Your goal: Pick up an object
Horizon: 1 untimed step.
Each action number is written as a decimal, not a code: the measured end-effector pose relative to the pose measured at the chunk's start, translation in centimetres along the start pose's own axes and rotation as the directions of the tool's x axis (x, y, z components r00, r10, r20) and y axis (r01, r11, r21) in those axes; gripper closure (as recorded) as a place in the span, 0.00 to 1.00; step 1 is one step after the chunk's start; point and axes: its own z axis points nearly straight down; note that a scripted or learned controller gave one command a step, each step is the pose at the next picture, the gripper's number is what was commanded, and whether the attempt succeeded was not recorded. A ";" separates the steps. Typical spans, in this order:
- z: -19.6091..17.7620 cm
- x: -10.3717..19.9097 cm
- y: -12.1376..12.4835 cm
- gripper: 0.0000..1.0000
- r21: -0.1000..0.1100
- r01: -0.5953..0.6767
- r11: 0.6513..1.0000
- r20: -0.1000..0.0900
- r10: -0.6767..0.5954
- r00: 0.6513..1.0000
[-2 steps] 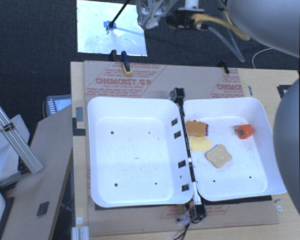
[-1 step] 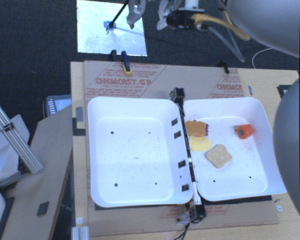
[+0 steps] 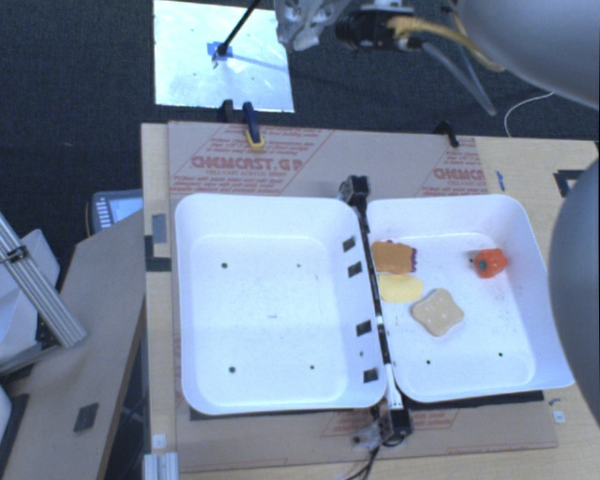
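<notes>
The right bin [image 3: 525, 370] holds several small items. An orange-brown slab with a purple edge [image 3: 394, 257] lies near its left wall. Just below that rests a flat yellow piece [image 3: 400, 288], and a beige toast-shaped piece [image 3: 437, 312] sits lower right of it. A small orange-red item with a dark spot [image 3: 487, 263] lies apart toward the right wall. My gripper [image 3: 305, 23] hangs high at the top edge of the view, well beyond the back of both bins and far from every item.
The left bin [image 3: 192, 309] sits beside the right one, joined by a black clip strip [image 3: 370, 309]. A shiny metal sheet [image 3: 223, 56] lies behind the bench. Yellow and black clamps [image 3: 251, 127] hold the back edge. An aluminium rail [image 3: 37, 291] leans at far left.
</notes>
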 end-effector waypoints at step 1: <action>0.0 0.0 0.0 0.00 0.001 0.000 1.000 0.000 0.000 1.000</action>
